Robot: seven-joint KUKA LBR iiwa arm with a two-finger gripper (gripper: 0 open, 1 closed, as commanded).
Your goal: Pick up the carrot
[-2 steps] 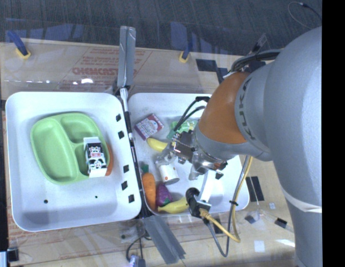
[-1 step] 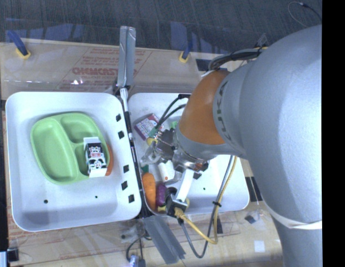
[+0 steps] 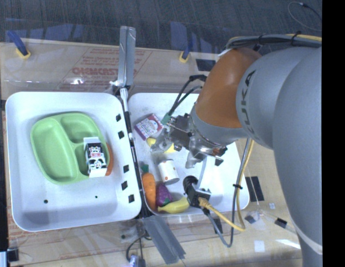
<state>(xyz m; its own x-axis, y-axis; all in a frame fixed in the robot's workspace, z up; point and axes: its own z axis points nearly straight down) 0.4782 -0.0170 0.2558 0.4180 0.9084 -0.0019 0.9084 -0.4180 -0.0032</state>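
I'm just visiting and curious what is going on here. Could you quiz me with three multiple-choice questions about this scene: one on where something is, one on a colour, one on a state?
1. Where does the carrot lie?
A. On the green plate
B. In the right bin, near its front left corner
C. On the floor

2. What colour is the divided plate in the left bin?
A. Green
B. Red
C. Black

3. Is the carrot lifted?
A. Yes, in mid-air
B. No, it rests in the bin
C. It hangs on the cable

Answers: 1 B, it sits beside the banana. 2 A, it is light green. 3 B, it lies apart from the end effector.
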